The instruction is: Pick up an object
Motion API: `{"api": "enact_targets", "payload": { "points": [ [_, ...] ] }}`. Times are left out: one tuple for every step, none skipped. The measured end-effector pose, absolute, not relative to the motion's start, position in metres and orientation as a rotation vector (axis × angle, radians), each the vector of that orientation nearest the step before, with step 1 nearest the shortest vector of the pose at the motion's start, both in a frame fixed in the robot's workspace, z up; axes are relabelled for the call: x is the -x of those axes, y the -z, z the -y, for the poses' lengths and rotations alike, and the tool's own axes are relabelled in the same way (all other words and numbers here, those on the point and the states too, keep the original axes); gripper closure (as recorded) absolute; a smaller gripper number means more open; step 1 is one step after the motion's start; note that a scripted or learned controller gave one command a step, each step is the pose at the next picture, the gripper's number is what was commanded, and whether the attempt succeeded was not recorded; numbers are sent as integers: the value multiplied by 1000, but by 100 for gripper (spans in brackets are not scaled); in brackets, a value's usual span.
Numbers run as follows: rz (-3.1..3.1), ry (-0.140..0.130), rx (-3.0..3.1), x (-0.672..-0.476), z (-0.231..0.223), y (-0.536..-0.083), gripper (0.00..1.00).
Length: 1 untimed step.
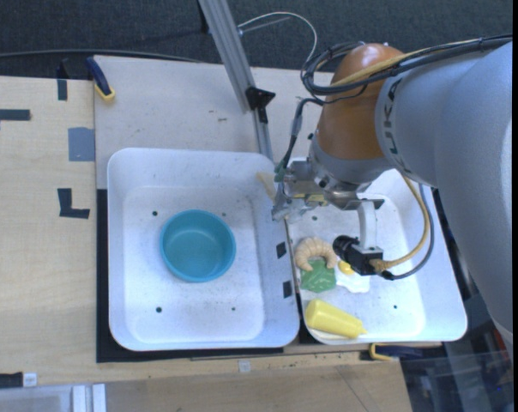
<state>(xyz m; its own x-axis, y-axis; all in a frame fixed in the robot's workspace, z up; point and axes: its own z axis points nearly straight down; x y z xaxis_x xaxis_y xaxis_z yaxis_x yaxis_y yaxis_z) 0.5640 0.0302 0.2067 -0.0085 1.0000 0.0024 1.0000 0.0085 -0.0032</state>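
Camera view, from above and at a slant: two shallow white bins sit side by side on the pale wooden desk [36,230]. The left bin [130,316] holds a blue bowl [198,245], upright, near the middle of its floor and well apart from the walls.

The right bin [430,312] holds a small cluster of things along its left side. A tan croissant-shaped toy [312,249] lies just below the arm's wrist. Touching its lower edge is a green leafy toy [319,278]. Nearer the front wall, a yellow cone-shaped object [332,318] lies on its side, its narrow end pointing right. A white scrap [355,281] rests to the right of the green toy, with a small yellow piece [346,267] at its upper edge.

The grey arm [456,118] reaches in from the right, its orange band [358,101] above the wrist. The pincer [282,202] hangs over the ridge where the two bins meet, at the rear of the right bin, above and left of the croissant toy. Whether its tips are apart or together cannot be told from this angle, and nothing can be seen between them. A black fitting [358,254] with a yellow cable [422,239] hangs beside the toys.

A grey metal pole [229,45] slants across the rear of the desk, and a blue and yellow clamp [100,80] grips its far left corner.
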Motion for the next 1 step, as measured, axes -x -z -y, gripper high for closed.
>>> {"api": "enact_targets", "payload": {
  "points": [
    [2228, -1, 2211, -565, -84, -207, 100]
  ]
}}
